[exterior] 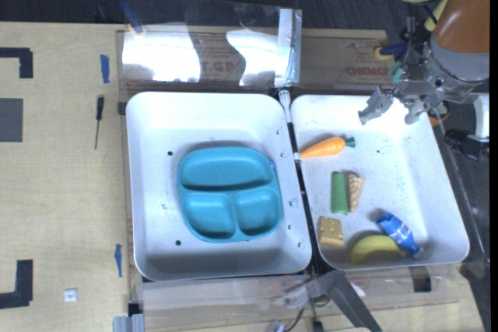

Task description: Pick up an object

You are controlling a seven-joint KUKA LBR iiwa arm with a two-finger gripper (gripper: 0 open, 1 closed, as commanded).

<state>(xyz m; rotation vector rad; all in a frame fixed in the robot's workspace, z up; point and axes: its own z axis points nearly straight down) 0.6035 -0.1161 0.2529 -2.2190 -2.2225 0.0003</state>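
While two white bins sit side by side on the bench, their contents differ in number. One blue divided plate (228,192) lies alone in the left bin (148,128), roughly centred, with bare floor on every side. The right bin (443,167) holds six small things: one carrot (324,146) near the wall shared with the left bin, one green stick (339,192) with one tan cracker-like piece (355,191) touching its right side, one yellow cube (331,232) near the front left corner, one banana (373,247) by the front rim, and one blue packet (398,234) lying against the banana's right end. The bin's back half and right side are open floor.

The gripper (394,106) hangs over the right bin's back edge, fingers spread apart with nothing between them, well apart from the carrot and the rest.
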